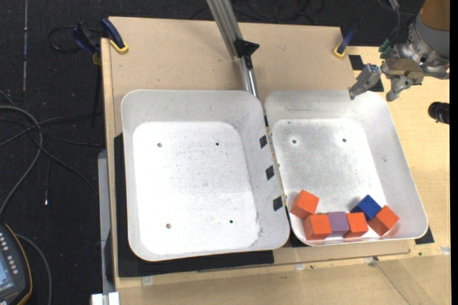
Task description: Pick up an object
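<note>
You saw orange blocks (pixel 306 202), one purple (pixel 338 223), one blue (pixel 369 205), clustered along the right bin's (pixel 401 153) near edge; the gripper (pixel 380 84) hung spread, holding nothing.

dark floor (pixel 50 3), black cables (pixel 28 132); maybe carpet; tan bench (pixel 179 60).

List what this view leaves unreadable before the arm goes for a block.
- Arm: cut off by the camera view's right edge above the orange band.
- Blue block: its lower part is hidden behind the orange blocks in front.
- Purple block: its sides are covered by the orange neighbours pressed against it.
- Gripper: open, at the right bin's far corner; finger pads too small to read.
</note>
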Controlling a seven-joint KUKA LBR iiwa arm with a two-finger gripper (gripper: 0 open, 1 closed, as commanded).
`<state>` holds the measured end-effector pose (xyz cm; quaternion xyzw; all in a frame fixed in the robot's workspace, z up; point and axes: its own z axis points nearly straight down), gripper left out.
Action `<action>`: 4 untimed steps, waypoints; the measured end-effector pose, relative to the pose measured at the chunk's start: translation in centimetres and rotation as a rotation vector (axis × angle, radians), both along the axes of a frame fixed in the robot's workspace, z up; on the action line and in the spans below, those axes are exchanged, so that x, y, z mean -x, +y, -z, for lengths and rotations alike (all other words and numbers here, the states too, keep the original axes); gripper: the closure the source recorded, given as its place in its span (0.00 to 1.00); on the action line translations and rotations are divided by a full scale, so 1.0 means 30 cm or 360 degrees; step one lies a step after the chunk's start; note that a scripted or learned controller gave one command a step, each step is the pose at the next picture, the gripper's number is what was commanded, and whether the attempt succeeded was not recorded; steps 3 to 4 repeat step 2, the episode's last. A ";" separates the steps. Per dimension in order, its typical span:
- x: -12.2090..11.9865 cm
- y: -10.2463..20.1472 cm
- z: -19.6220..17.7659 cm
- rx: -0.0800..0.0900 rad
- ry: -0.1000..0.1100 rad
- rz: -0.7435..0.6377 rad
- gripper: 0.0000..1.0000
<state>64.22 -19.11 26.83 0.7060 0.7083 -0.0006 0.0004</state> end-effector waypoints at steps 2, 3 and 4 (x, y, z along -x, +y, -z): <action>-0.129 -0.107 0.574 -0.0015 0.0012 0.0003 0.00; -0.129 -0.107 0.574 -0.0015 0.0012 0.0003 0.00; -0.129 -0.107 0.574 -0.0015 0.0012 0.0003 0.00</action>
